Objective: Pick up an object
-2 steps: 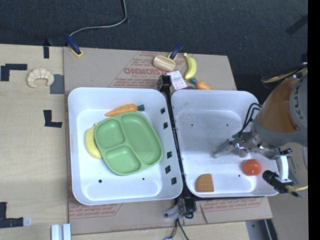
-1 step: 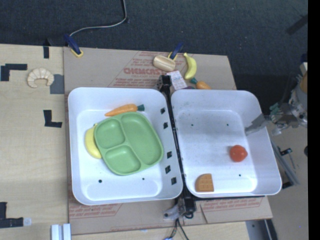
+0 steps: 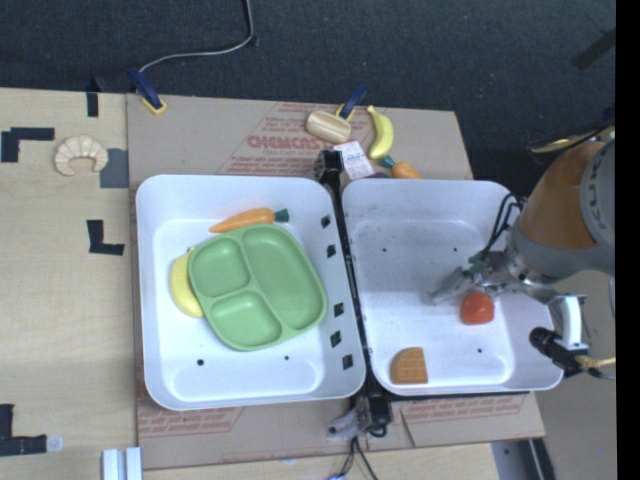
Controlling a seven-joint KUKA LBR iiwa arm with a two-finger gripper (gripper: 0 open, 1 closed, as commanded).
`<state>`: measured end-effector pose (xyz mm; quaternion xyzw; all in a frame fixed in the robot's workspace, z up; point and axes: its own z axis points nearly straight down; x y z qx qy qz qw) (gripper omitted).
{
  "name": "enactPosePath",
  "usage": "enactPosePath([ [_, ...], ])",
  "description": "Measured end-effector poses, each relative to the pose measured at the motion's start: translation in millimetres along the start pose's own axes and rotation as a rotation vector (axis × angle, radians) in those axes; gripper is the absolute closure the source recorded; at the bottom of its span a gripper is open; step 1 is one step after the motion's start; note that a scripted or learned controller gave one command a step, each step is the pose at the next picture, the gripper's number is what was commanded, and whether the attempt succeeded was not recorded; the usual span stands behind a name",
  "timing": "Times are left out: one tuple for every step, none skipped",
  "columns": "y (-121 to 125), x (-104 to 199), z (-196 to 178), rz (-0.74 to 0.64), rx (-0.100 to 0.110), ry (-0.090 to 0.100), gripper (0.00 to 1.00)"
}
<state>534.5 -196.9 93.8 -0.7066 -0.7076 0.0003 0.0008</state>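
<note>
— Where was the small round red tomato point(image 3: 478, 310)?
— In the right white plastic bin point(image 3: 420, 218), toward four o'clock, touching the grey two-finger gripper point(image 3: 462, 286).
— Its claw?
— Spread apart, gripping nothing.

Pretty clearly a robotics lab I'm working in, not anyone's kitchen. My counter point(image 3: 60, 298) is plywood marked with black tape bits point(image 3: 100, 236), and a cardboard sheet point(image 3: 280, 143) is clipped down with blue-and-yellow clamps point(image 3: 147, 90). Two white bins point(image 3: 160, 368) sit side by side, holding plastic toy food like a carrot point(image 3: 245, 219) and a green divided plate point(image 3: 257, 286). A loose cable point(image 3: 235, 28) runs across dark carpet point(image 3: 400, 28).
</note>
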Motion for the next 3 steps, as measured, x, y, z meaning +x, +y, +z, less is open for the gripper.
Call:
enactPosePath([
  [-31.6, 6.9, 6.8, 0.001, -0.009, -0.005, 0.00],
  [-30.7, 6.6, -3.2, 0.001, -0.012, -0.007, 1.00],
  [15.4, 68.6, 1.2, -0.001, 0.000, 0.001, 1.00],
])
